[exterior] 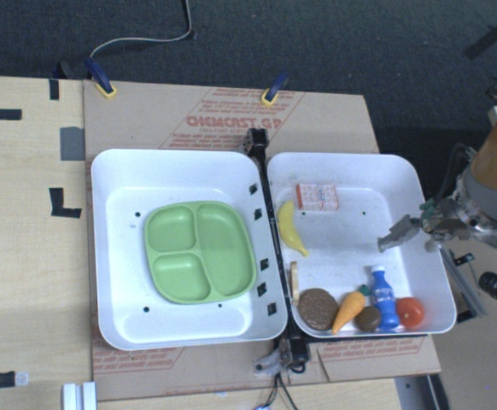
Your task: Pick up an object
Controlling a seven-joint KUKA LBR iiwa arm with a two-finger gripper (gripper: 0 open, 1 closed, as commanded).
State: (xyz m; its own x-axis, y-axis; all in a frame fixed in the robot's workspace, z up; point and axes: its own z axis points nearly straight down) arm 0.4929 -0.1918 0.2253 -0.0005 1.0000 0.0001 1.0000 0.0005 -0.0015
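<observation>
Jaws [400,233] hang over rt bin's [402,171] right edge, apart w/ nothing between, prob. staged above the pile; nearest pick, blue bottle [382,297], lies at front wall w/ carrot [347,311], tomato [411,313].

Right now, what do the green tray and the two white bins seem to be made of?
Green tray: likely moulded plastic, matt, judging by its even colour and soft rounded compartment edges. Left bin and right bin: probably thin formed plastic, slightly glossy, with rounded corners and soft sheen along the rims. Neither material is certain from this view.
</observation>
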